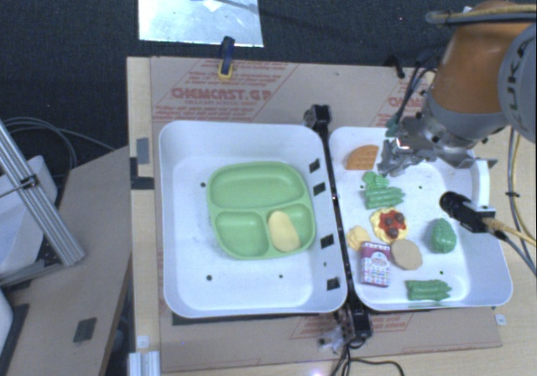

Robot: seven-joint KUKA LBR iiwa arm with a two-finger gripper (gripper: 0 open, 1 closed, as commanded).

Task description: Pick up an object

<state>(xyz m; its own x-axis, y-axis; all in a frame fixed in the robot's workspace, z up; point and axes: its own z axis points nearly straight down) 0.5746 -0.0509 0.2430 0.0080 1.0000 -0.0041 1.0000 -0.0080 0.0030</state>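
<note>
Camera view, gripper (391, 163) above green toy (382, 195), right bin (491, 282)

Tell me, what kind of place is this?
Probably a robotics lab test bench: a robot arm reaches over two white bins, one holding toy food, the other a green divided tray.

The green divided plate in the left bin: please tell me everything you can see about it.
The green divided plate is light green and looks like matte plastic, a rounded rectangle with a raised rim. Ridges split it into three compartments: one wide one along the far side and two smaller ones along the near side. It lies flat, slightly rotated, near the middle of the left white bin, resting on the bin floor. A yellow oval toy food lies in its near right compartment. Nothing else touches it.
</note>
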